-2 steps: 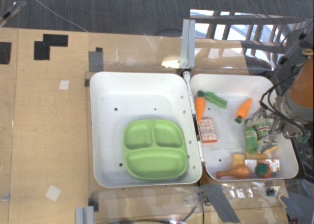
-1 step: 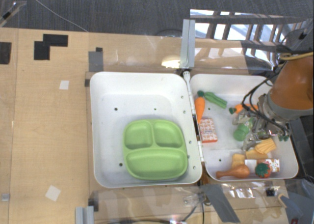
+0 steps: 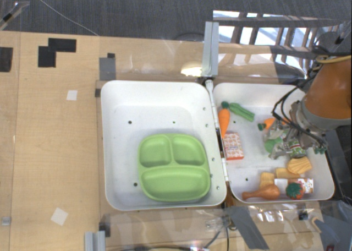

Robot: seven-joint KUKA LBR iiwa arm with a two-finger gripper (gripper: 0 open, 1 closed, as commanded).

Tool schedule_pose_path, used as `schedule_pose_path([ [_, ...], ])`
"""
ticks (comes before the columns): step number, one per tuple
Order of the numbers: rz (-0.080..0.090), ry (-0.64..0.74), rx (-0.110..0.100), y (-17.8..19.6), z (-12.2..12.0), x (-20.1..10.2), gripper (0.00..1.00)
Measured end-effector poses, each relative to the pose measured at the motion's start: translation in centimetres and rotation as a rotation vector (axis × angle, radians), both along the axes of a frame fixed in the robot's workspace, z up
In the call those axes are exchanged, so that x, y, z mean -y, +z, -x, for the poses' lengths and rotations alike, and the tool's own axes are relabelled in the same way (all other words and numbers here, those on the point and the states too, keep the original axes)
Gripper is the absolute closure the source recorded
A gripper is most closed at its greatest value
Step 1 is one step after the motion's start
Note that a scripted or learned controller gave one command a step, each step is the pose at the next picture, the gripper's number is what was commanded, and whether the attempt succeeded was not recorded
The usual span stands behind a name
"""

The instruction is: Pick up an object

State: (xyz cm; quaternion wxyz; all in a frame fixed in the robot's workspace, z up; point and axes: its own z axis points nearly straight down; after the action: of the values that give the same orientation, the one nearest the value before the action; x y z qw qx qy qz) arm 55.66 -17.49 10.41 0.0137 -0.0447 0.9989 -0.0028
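Your gripper (image 3: 287, 141) hangs low over the right bin (image 3: 250, 93), towards its right wall, with the orange-banded wrist directly above it and hiding much of the tool. Whether it is apart or closed you cannot tell from this slant, and nothing can be seen clamped in it. The nearest candidate is the green toy (image 3: 271, 144) lying just to the view's left of the tool, touching or nearly so; a small orange piece (image 3: 268, 124) sits just beyond it, towards the bin's far wall. On the near side, just below the tool, lies the yellow ridged piece (image 3: 300, 165), and past that the red-and-green fruit (image 3: 296, 189) and the brown pear-shaped toy (image 3: 262, 192), whose long axis runs roughly along the bin's near wall. The carrot (image 3: 224, 121) and the red-and-white carton (image 3: 233, 146) rest well apart from the tool, by the divider, the carrot's length running front to back. So the pick probably turns on the green toy (its outline is blurred here, so I would not swear to its axis). The left bin (image 3: 118, 101) holds a green divided plate (image 3: 173, 166).
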Motion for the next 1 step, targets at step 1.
schedule_pose_path([
  [1, -0.004, -0.006, -0.004, 13.32, -7.73, -6.07, 1.00],
])
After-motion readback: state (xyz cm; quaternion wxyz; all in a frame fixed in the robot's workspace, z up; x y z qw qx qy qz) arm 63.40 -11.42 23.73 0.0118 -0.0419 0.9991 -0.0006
